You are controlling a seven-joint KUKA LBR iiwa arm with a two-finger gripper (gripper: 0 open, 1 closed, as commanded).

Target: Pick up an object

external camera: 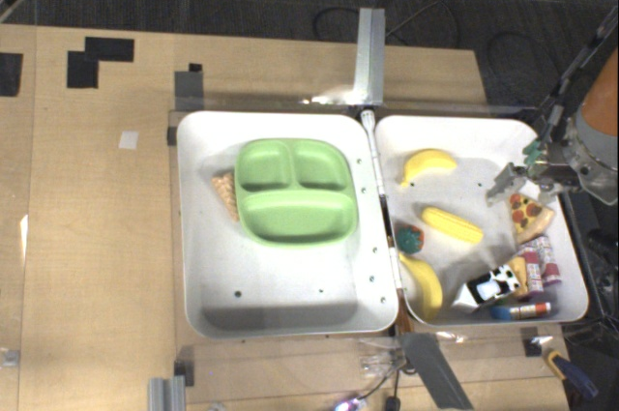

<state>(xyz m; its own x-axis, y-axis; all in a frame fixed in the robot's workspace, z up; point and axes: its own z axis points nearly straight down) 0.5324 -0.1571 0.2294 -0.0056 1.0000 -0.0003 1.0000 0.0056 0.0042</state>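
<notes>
Camera view from above takes in both white bins on the desk, and the grey arm leans in from the right edge over the right bin. Its claw hangs low above that bin's right side, close to the pizza slice toy. I cannot tell from where I stand how far the claw is spread, and I see nothing caught in it.

The right bin carries most of the objects. One banana lies near the bin's back edge, towards its left wall. A second banana lies near the middle of the bin, and a third rests at the front left corner. A small red and green toy sits against the left wall, between the second and third bananas. At the front right corner there is a cluster: a black and white carton, a red packet and a blue and red marker along the front edge.

The left bin holds a green divided tray towards its back half, and a tan cracker-like piece pokes out from under the tray's left edge.
</notes>
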